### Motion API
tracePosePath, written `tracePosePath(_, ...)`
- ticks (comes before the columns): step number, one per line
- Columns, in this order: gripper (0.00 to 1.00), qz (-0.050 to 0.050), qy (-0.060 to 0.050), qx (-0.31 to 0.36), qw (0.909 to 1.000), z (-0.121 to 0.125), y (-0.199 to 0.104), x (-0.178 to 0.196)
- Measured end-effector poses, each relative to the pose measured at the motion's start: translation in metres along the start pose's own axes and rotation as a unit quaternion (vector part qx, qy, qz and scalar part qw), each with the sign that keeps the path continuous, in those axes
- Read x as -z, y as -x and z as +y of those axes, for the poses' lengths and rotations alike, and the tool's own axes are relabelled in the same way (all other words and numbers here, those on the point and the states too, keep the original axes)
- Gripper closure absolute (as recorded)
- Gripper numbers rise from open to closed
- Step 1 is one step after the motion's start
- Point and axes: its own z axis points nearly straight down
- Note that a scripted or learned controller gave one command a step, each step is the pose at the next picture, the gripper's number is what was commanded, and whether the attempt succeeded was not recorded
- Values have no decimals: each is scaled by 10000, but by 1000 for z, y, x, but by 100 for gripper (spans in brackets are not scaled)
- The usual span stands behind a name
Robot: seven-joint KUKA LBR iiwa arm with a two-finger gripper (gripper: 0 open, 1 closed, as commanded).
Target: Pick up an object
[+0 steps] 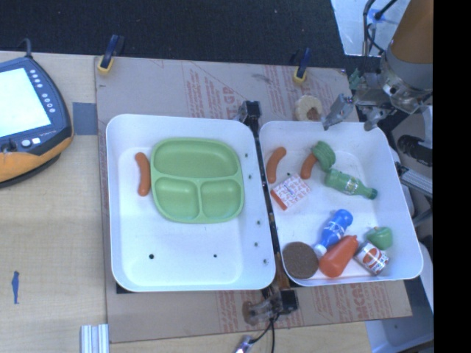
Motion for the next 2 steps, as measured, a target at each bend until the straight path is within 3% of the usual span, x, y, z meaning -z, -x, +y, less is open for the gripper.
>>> tracePosePath(1, 0, -1, -15, -1, 10000, -48, -19, -95)
tracePosePath(2, 0, -3, -3, -6, 10000, -5, 18, -151)
